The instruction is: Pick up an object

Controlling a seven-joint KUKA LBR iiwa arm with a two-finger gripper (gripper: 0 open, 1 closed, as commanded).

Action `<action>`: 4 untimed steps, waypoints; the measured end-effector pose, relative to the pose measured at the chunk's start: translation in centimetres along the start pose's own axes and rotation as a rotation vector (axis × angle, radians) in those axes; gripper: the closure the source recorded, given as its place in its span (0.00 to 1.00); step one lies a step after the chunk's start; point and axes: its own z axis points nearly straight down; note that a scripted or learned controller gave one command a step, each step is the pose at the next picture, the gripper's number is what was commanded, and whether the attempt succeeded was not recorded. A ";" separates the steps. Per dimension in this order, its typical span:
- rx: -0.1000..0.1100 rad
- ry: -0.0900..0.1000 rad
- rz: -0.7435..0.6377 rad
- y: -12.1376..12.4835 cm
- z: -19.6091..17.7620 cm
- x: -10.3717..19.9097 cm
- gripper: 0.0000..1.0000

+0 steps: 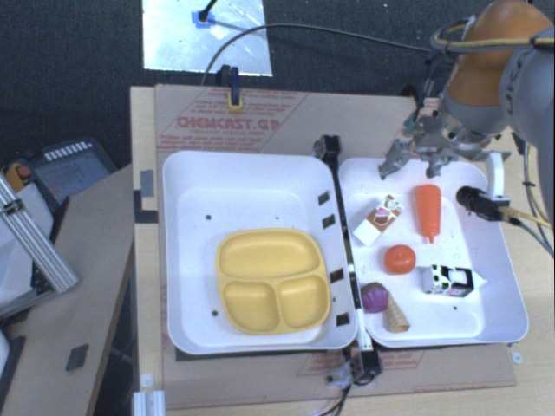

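The end effector [414,161] is being held with fingers spread and nothing between them, at the 12 o'clock end of the right bin [503,258]. The orange carrot [427,211] is lying just below, at its 5 o'clock. A descent centred across the carrot's width is being advised, clear of the small carton [379,220].

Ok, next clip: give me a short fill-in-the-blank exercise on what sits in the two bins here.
1. The yellow divided tray lies in the ____ bin.
2. The carrot is coloured ____.
3. The end effector hovers over the ____ bin.
4. The red tomato lies beside the black-and-white ____.

Missing words: left; orange; right; carton
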 end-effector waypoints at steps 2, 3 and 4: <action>-0.014 -0.001 -0.005 0.7 3.3 0.5 0.00; -0.010 -0.001 -0.003 0.7 9.5 0.7 0.00; -0.013 -0.001 -0.004 0.8 12.0 0.7 0.00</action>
